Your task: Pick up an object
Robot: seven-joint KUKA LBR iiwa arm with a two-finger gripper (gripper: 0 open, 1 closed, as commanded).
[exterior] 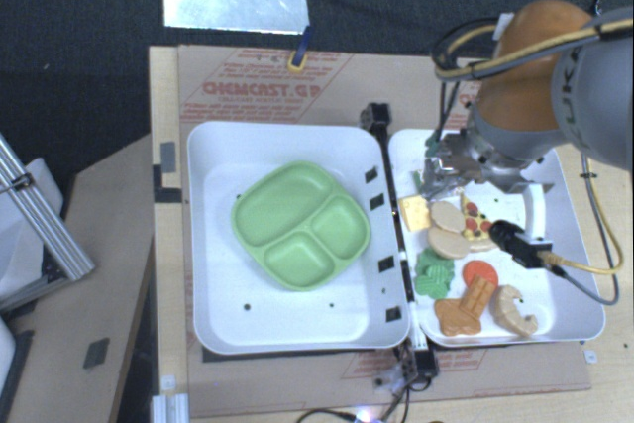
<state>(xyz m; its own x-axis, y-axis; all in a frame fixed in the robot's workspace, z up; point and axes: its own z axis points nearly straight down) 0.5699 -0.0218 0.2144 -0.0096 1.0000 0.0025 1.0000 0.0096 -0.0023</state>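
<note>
Here the gripper point(436, 175) hung low over the far corner of the right bin point(570, 277), on the side next to the left bin point(213, 213). Whether it was open or closed could not be told from this slant (the wrist blocked the business end). Nothing showed in its grasp.

The closest candidate was the yellow cheese wedge point(414, 211), just in front of the gripper and hard by the wall between the bins. That looked like the trouble: the wedge sat so near the wall that a descent could clip the rim or shove the piece flat against it.

The crowd was the other hazard. A tan round biscuit point(448, 216) lay just beside the wedge, with the pizza slice point(477, 225) right behind it. The green lettuce piece point(433, 274) and red tomato slice point(481, 270) were packed nearer the front. Closing on that cluster risked pinching two pieces, or skating off smooth plastic. The green divided plate point(297, 225) lay well apart in the left bin.
</note>
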